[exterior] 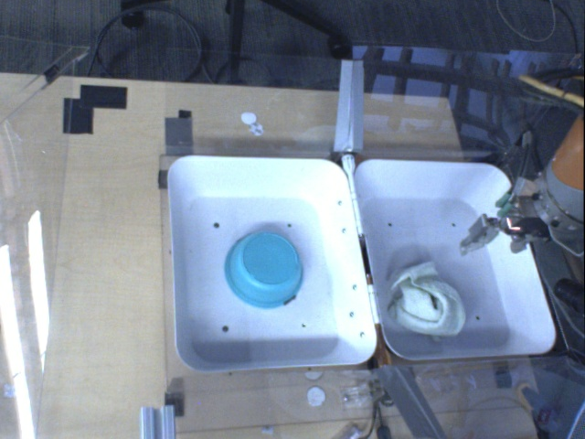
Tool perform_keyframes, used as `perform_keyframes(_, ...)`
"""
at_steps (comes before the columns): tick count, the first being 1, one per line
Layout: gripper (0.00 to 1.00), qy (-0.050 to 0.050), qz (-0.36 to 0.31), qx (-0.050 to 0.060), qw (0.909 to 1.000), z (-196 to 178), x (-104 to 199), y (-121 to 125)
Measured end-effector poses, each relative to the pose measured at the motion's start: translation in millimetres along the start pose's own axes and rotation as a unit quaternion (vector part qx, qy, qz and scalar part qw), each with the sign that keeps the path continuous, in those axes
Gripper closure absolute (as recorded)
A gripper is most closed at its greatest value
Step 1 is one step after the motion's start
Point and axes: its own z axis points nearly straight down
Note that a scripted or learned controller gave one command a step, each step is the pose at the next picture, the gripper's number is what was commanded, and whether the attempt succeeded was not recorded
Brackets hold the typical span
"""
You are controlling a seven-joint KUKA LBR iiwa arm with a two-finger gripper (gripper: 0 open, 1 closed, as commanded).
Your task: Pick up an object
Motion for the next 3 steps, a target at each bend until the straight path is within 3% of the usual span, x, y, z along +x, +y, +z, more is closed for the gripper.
perform_keyframes(1,0.00,-0.003,-0.190,-0.006,0.9817,139,-13,16)
perform_keyframes(2,1.00,-0.003,-0.191,-0.010,0.9815,126,-11,20)
perform_keyframes(3,1.00,-0.001,-0.279,-0.003,0.9604,49,43,80)
